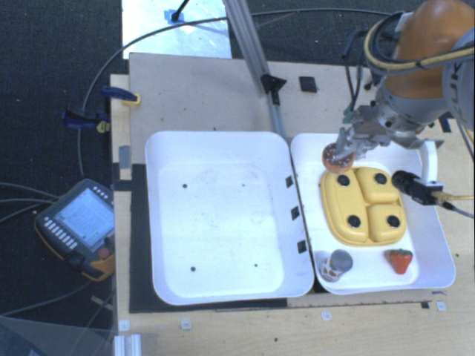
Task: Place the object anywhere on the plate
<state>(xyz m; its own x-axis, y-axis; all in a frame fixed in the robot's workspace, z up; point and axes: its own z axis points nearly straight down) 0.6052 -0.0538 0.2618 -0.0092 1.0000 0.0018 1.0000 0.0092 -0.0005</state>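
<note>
End effector (343, 154) seemingly grips doughnut (335, 159) at plate's (364, 206) upper-left edge.

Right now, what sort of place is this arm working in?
Most likely a robotics lab test bench. Two white bins sit on a board, a teach pendant rests on the dark floor beside it, and loose cables and clamps ring the setup.

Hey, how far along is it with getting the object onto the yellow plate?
Partly there. The tool is at the yellow plate's far left corner, with a small round brown object right under it, at the rim. Whether it is gripped is unclear. Left: release on the plate. The strawberry and cup lie in the bin.
</note>
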